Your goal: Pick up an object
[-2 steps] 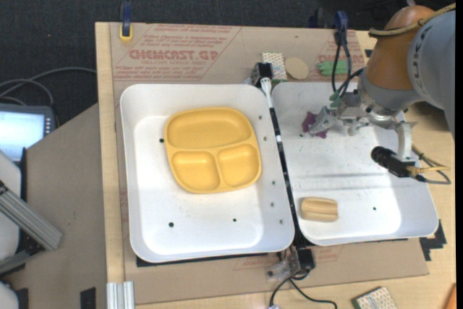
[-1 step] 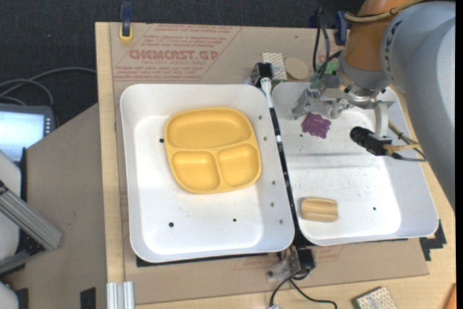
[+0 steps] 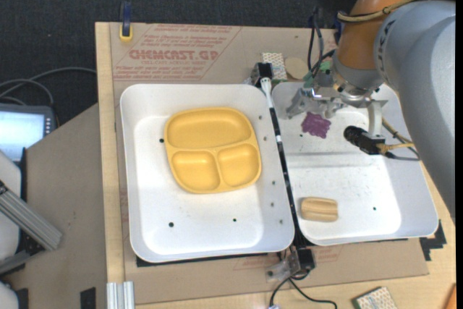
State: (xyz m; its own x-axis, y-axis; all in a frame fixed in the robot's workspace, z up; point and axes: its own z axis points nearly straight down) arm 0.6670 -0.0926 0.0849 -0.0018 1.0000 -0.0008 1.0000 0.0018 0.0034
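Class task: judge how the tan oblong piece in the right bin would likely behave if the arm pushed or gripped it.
The tan piece looks rounded along its length, so a sideways push might roll it. It lies apart from the bin wall, so nothing would stop it early. Its surface looks smooth, so the jaws might slip.

The two white bins [image 3: 145, 177] look like smooth moulded plastic with a soft sheen. The yellow divided plate [image 3: 212, 148] is matt plastic. The tabletop [image 3: 181, 54] is pale board, flat and dull, with red print. The arm [image 3: 427, 69] has a smooth grey shell and a glossy orange band [image 3: 365, 32]; the tool [image 3: 318, 101] looks metallic. The purple object [image 3: 316, 125] seems soft and rough-edged; the tan one [image 3: 319, 209] is matt.
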